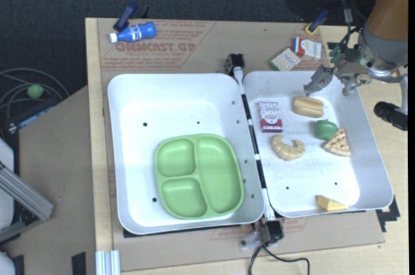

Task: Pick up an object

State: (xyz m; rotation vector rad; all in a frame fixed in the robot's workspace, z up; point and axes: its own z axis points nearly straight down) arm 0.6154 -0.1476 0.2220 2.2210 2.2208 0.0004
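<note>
Above the far right corner of the right bin (363, 157) hangs the hand (332, 80), its two fingers (318, 81) spread open with nothing between them. It hovers just beyond a tan bread roll (308, 106), apart from it.

That roll lies near the bin's far edge. Beside it toward the bin's left wall sits a small red-and-white carton (270, 116). Nearer the middle are a curved croissant (288, 148), a green vegetable (325, 129) and, touching that, a pizza slice (338, 144) toward the right wall. A yellow cheese wedge (331, 204) rests at the bin's near right corner.

The left bin (130, 105) holds a green divided plate (197, 175) with three compartments, set toward its near edge.

On the bench (97, 137) beyond the bins, a blue-and-white bottle (133, 32) lies on its side near the far left corner, and two small printed boxes (296, 54) lie near the far right, just behind the right bin.
</note>
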